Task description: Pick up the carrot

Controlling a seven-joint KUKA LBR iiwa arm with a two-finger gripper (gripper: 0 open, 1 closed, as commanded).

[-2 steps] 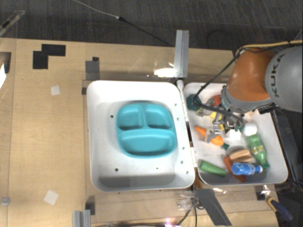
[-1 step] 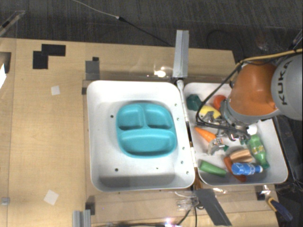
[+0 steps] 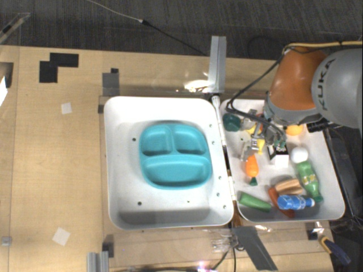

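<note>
The carrot (image 3: 251, 166) is small and orange with a green stub at its lower end. It lies in the left part of the right bin (image 3: 334, 208), near the wall between the two bins. My gripper (image 3: 250, 148) hangs just above the carrot's upper end, at the tip of the grey arm with the orange band (image 3: 292, 84) that comes in from the upper right. The view is too coarse to show whether the carrot is touched or held.
Around the carrot lie a green cucumber (image 3: 254, 202), a bread roll (image 3: 288, 185), a blue bottle (image 3: 296, 203), a green bottle (image 3: 308, 177), a white egg (image 3: 299, 154), a yellow piece (image 3: 294, 130) and a teal item (image 3: 231, 121). The left bin (image 3: 119, 208) holds a teal divided plate (image 3: 173, 154).
</note>
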